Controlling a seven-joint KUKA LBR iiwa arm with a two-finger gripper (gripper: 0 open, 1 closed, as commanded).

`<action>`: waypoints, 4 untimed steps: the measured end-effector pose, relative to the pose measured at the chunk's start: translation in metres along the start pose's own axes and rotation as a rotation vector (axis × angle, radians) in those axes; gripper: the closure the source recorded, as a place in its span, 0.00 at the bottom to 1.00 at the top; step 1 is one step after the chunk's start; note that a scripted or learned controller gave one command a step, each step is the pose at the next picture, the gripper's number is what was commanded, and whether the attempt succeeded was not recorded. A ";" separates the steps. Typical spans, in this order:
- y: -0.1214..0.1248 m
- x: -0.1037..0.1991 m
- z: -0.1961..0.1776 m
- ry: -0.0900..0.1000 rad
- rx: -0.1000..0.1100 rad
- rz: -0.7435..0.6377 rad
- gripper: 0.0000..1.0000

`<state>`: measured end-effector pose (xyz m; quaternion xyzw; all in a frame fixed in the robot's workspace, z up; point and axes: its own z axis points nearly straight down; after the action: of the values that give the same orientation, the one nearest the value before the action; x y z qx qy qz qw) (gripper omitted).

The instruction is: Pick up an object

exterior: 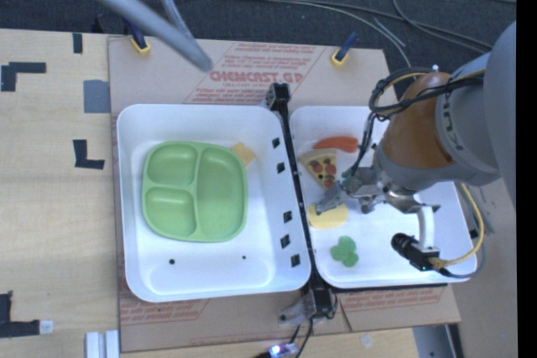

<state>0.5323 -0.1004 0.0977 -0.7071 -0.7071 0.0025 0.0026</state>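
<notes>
Gripper (331,199) low in right bin (382,268), at the yellow piece (327,217), beside pizza slice (321,167); its state unclear, cannot tell. Green broccoli (343,251) nearer. Green tray (195,190) in left bin (201,277).

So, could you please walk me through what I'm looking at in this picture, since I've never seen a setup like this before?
This is a single camera fixed above a workbench, looking down at a slant. The big grey shape with the orange band on the right is a robot arm; its grasping part, the end effector, is lowered into the right bin. Its job is to pick something up.

Two shallow white bins sit side by side. The left bin holds a green divided plate and a small yellow piece beside it. The right bin holds toy food: a pizza slice, a red-orange piece, a pale yellow piece and a green piece.

I can't tell from this view whether anything is actually held.
</notes>
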 end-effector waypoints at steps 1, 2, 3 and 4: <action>0.001 0.000 -0.013 -0.001 -0.004 -0.001 1.00; 0.003 -0.003 -0.055 -0.001 -0.010 -0.001 1.00; 0.001 -0.011 -0.101 -0.001 -0.011 0.000 1.00; 0.000 -0.014 -0.164 -0.002 -0.013 -0.001 1.00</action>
<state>0.5331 -0.1145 0.2622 -0.7067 -0.7075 -0.0015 -0.0026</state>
